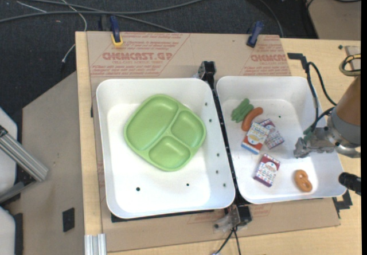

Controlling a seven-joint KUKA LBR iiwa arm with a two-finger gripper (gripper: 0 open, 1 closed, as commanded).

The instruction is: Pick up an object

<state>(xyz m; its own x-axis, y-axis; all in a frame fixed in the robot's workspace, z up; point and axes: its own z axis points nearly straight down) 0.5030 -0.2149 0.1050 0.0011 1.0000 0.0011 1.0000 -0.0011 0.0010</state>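
Gripper (304, 148) at right bin's (229, 133) three o'clock edge; we can't tell its opening, seemingly holding nothing; pretzel (303, 180) toward six.

**The bench and what sits on it**

The bench (172, 56) is brown, with red letters on its top. 2 white bins sit on it side by side, touching in the middle. The left bin (114, 179) is the bigger one. The right bin (252, 85) is next to it. 2 blue clamps (116, 33) grip the bench's far edge, well apart.
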